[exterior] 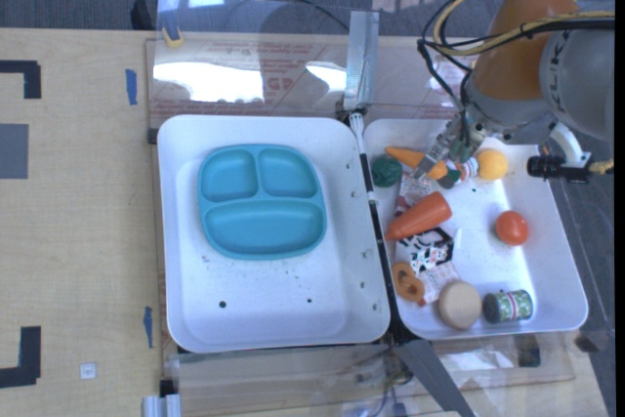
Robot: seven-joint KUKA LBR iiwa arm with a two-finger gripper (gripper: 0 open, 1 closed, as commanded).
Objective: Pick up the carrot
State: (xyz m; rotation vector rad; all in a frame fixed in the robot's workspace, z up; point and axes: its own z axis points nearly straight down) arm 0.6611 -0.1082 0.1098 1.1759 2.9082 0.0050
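The gripper [441, 161] hangs low over the upper left part of the right bin [564, 254], its tip among small toys, and whether it is released or clenched cannot be told from this slant; above it the grey arm [576, 88] with its orange band [518, 39] leans in from the right, cables looping over the wrist; the carrot [420, 215] lies just below and slightly left of the gripper, close to it, not between anything that grips, its thick orange body slanting up to the right; a smaller orange piece [403, 154] and a dark green round thing [387, 172] sit just left of the gripper; a yellow ball [492, 164] lies just to its right, an orange-red ball [512, 228] further down; near the bin's lower edge rest a black-and-white toy [430, 254], a beige ball [458, 305] and a green can [508, 306]; the left bin [186, 308] holds a blue divided plate [262, 200]
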